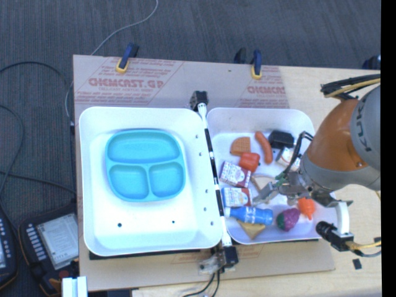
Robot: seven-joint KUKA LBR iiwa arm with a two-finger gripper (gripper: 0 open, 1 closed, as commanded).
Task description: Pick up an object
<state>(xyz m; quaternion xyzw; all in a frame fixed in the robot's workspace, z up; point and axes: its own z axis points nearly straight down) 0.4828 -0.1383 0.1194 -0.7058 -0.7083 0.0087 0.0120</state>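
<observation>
Far left, off the desk (124,79): dark carpet with black cables and a handheld pendant (52,240) at lower left. The desk is a tan board with red print, two blue-and-yellow clamps (128,54) on its far edge.

Left bin (93,228): white, shallow, holds a blue divided plate (146,164) with three compartments, lying flat toward the bin's far half. Nothing else seen in it.

Right bin (216,119) touches the left bin along the middle seam. Its contents sit packed close together:
- two small printed packets (234,174), one above the other, at the bin's left side
- blue bottle (252,215) lying on its side, just below the packets
- tan wedge (252,229) near the front wall, touching the bottle
- orange waffle-like piece (241,145) toward the back
- red-orange pepper-like toy (249,161) just below it
- red sausage (264,146), tilted, beside the waffle piece
- black block (281,138) near the back right
- purple round toy (287,219) at the front
- orange carrot-like toy (307,207) just right of it

The pincer (267,192) is low in the middle of the right bin, between the packets and the carrot toy. Fingers look spread, pointing left, nothing visibly between them. Cannot tell if they touch any item.

Right: the grey arm with orange band (337,147) covers the bin's right side.
</observation>
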